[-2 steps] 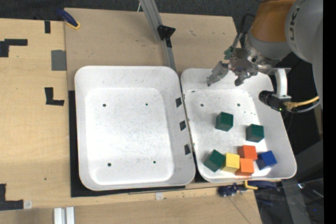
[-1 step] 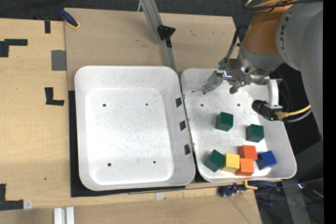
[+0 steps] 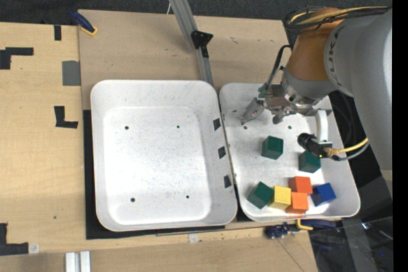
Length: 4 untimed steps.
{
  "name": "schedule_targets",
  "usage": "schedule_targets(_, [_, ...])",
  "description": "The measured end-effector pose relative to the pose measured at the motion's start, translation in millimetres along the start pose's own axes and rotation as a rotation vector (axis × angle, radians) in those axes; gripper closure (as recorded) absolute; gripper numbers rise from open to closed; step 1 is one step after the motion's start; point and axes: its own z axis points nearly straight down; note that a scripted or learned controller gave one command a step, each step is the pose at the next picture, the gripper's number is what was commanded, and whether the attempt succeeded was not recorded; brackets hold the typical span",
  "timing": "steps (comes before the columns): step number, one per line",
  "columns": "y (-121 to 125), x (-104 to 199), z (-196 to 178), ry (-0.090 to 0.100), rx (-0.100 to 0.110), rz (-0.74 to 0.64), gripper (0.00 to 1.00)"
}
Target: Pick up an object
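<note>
Nearest the camera, the front edge of the right bin point(image 3: 354, 200) carries a cluster of blocks. A green block point(image 3: 260, 194) lies at the cluster's left end, touching a yellow block point(image 3: 282, 195). Beside the yellow block sits an orange block point(image 3: 299, 201), with a red-orange block point(image 3: 301, 185) just behind it. A blue block point(image 3: 324, 193) lies at the cluster's right end.

Farther back in the same bin, a dark green block point(image 3: 310, 162) rests near the right wall, and a second dark green block point(image 3: 272, 147) stands apart near the bin's middle.

The left bin point(image 3: 102, 137) lies alongside, its right wall touching the right bin.

Behind the blocks, the tool point(image 3: 262, 113) hangs over the far part of the right bin. Its fingers point(image 3: 250, 113) are spread wide, with nothing between them. It is well apart from every block. The arm point(image 3: 319, 60) with its orange band enters from the right.

Beyond the bins, a grey metal bar point(image 3: 182, 3) slants across the desk point(image 3: 38, 137).
</note>
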Motion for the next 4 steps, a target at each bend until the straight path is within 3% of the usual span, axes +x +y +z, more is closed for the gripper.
schedule_targets(1, [1, 1, -13, 0.001, -0.004, -0.003, 1.00])
schedule_targets(3, [16, 7, -105, 0.001, -0.011, -0.001, 1.00])
schedule_targets(4, [16, 8, -134, 0.001, -0.008, 0.000, 1.00])
